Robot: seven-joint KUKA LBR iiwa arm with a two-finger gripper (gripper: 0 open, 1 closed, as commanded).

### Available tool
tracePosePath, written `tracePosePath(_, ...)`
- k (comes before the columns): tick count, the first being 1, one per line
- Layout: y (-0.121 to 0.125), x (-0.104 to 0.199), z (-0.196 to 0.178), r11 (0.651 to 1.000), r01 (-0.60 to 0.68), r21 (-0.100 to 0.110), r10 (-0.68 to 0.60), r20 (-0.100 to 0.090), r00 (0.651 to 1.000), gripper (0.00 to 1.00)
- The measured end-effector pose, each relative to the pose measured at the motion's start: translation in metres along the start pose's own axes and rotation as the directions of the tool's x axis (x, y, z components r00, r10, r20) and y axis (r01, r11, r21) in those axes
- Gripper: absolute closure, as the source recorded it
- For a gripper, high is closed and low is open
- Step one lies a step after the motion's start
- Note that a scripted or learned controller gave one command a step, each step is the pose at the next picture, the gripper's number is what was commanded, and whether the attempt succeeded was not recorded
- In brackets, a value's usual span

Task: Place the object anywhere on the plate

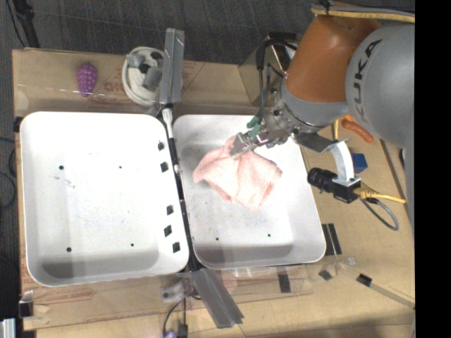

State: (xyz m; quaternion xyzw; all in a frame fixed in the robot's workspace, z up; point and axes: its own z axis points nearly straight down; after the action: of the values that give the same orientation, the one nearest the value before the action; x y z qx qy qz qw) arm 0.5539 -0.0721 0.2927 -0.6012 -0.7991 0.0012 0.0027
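A crumpled pink cloth (239, 176) lies in the right bin (282, 238), toward its back half. Its top corner is drawn up to a peak right at my gripper (242, 144), which reaches in from the right, below the orange band of the arm. The fingers are shut on that raised corner, and the rest of the cloth drapes down and forward onto the bin floor.
The left bin (91, 196) stands beside it across a grey divider rail (175, 182). On the bench behind the bins sit a purple grape-like toy (87, 78) and a white coiled ring (143, 74). Small blue (359, 162) and orange (354, 128) pieces lie right of the bins.
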Motion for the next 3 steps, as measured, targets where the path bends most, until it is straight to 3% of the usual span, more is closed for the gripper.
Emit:
tracePosePath(1,0.001,0.003,0.062,1.0,-0.002,0.001,0.002,0.001,1.0,1.0)
tracePosePath(2,0.001,0.004,0.062,1.0,0.005,0.001,-0.005,0.0,1.0,1.0)
tracePosePath(3,0.005,0.056,0.073,0.917,0.398,0.001,-0.398,0.002,0.917,1.0)
